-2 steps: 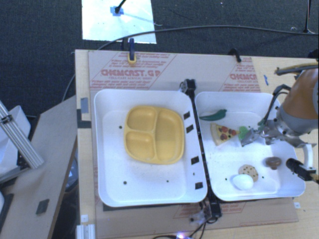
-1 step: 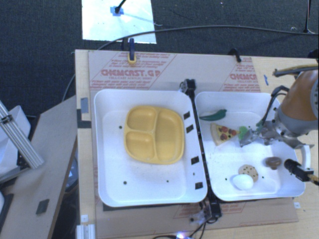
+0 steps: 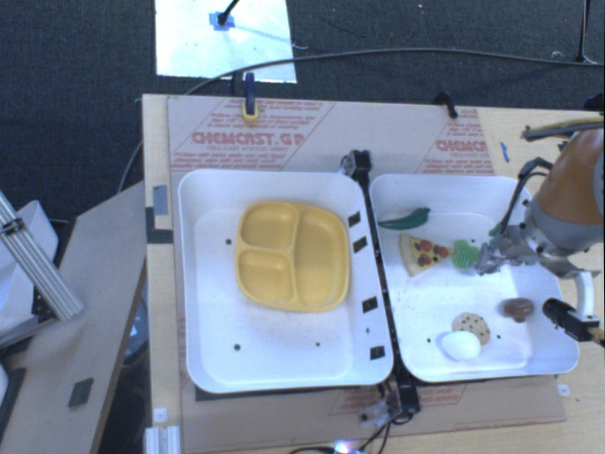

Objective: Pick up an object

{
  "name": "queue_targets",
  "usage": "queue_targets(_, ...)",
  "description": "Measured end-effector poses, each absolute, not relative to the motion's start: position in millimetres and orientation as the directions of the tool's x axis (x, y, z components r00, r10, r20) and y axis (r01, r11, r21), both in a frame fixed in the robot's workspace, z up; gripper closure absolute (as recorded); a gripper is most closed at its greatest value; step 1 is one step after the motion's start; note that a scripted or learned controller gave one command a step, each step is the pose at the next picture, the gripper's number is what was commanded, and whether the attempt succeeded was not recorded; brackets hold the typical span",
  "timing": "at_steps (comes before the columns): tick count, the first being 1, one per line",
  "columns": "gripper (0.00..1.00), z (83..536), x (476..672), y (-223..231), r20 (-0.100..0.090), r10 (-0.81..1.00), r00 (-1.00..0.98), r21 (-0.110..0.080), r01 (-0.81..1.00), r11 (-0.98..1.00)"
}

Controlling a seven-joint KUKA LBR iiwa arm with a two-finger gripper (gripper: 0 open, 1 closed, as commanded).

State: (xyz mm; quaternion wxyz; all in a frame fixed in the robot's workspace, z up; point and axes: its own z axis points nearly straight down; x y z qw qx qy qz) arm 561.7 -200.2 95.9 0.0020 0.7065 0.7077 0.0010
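Note:
The right bin (image 3: 444,189) holds several toy foods. A dark green pepper (image 3: 405,219) lies near its back left, with a pizza slice (image 3: 424,252) just in front. A small bright green piece (image 3: 464,253) sits right of the pizza. My gripper (image 3: 488,257) hangs low over the bin, its tip right beside the green piece on the right. A brown lump (image 3: 517,308) lies toward the front right. A cookie (image 3: 470,326) and a white egg (image 3: 461,346) rest near the front wall.
A yellow divided plate (image 3: 291,255) sits in the middle of the left bin (image 3: 208,282). Black clips line the wall between the two bins (image 3: 370,272). The grey and orange arm (image 3: 572,192) comes in over the right bin's far right corner.

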Motion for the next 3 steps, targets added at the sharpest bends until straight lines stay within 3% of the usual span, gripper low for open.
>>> queue_targets(3, 1.00, 214, 559.3, -195, -0.002, 1.000, -0.006, 0.005, 1.000, 0.006)
